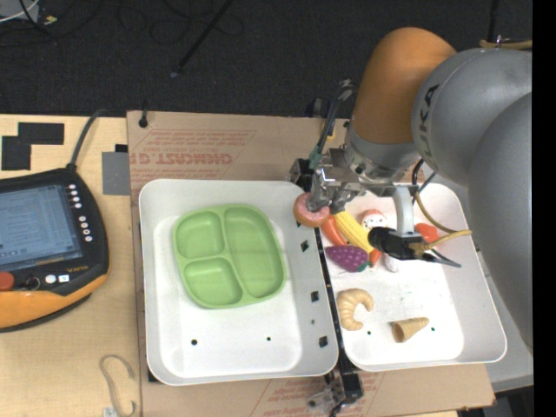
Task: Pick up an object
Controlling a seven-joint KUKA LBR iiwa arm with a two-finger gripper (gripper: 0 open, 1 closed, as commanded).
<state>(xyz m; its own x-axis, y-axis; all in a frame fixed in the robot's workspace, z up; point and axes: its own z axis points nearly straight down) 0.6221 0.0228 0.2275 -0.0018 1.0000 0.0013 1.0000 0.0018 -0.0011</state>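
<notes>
A: Hanging over the inner edge of the right bin (486, 337), the gripper (323, 200) sits just above a pink donut (308, 209). The arm (469, 129) covers much of that bin's far side.

B: Is the donut between the fingers?

A: I cannot tell. The fingertips meet the donut's top edge, but the picture is too small there to show the gap or a grip.

B: Where does the donut lie?

A: At the wall between the two bins, at the right bin's far left corner. Just beside it are a yellow corn (354, 229) and purple grapes (347, 256).

B: And the rest?

A: A croissant (354, 307) and a cone (408, 327) lie nearer the front of the right bin, apart from each other. A green tray (229, 255) lies flat in the left bin (174, 346).
</notes>
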